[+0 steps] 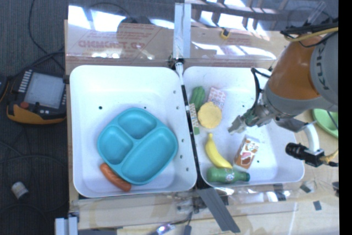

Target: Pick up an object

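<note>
Left bin (88,96): held a blue divided plate (138,145) and an orange carrot (115,177).
Right bin (275,165): held a banana (216,153), green bottle (227,175), yellow disc (209,116), small carton (247,152).
Gripper (242,123): hovered above the bin floor; its opening could not be told.

Both white bins (88,91) look like smooth, faintly glossy plastic. The blue divided plate (137,144) is smooth matt plastic. The banana (216,154) and green bottle (227,175) have a plastic sheen. The floor (33,19) is rough dark carpet. The arm's orange band (294,77) is glossy.
</note>
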Tool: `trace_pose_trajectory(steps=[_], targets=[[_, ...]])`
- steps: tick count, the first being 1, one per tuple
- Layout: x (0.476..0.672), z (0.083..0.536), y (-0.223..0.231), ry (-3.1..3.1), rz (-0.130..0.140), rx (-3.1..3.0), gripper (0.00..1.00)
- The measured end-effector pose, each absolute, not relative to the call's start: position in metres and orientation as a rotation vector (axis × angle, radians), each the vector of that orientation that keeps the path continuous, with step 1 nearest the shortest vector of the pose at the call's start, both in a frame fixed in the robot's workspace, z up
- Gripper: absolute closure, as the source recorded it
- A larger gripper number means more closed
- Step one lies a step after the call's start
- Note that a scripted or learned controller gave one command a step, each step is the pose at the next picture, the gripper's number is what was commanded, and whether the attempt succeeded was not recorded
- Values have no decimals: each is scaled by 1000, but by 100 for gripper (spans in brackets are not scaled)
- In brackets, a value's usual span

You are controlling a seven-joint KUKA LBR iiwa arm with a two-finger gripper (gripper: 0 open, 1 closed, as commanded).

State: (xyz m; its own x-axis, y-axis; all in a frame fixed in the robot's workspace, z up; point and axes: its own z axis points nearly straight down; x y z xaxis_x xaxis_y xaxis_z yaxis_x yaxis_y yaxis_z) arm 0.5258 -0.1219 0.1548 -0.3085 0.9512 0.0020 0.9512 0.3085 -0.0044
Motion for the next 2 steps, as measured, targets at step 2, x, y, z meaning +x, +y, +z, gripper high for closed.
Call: trace_pose_trajectory(steps=[2], targets=[[511, 176, -196, -2662, 4, -1663, 0]])
